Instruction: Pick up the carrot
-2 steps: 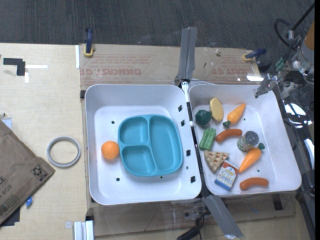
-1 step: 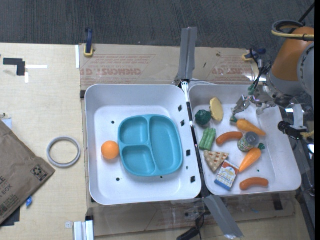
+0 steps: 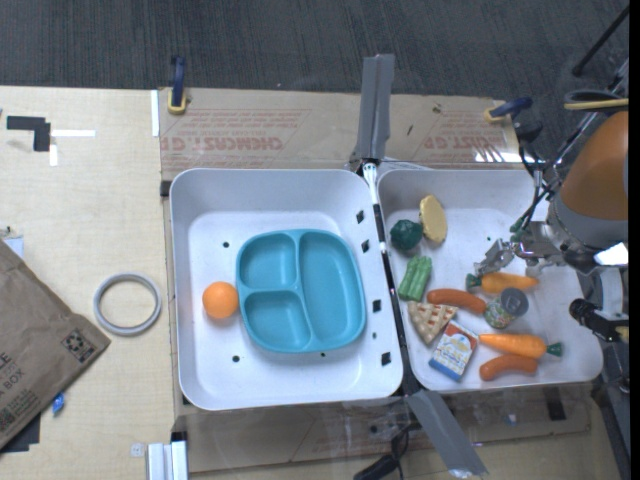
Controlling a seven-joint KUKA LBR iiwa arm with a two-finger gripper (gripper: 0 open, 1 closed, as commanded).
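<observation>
Carrot (image 3: 512,344): lay lengthwise left-right, near-right of the hand (image 3: 497,259); hand's opening could not be told.

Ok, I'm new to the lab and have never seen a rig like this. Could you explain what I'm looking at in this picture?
This is one camera fixed above a bench, looking down at a slant. The grey and orange shape at the right is a robot arm. Its gripper, the metal part at its tip, hangs low over the right bin.

Two shallow white bins sit side by side. The left bin holds a blue divided plate with an orange ball beside it. The right bin holds toy food: the carrot near the front, sausages, a pizza slice, a small carton and some green pieces.

The carrot lies on the bin floor, apart from the gripper, so it is not picked up. A roll of tape lies on the bench to the left.
</observation>
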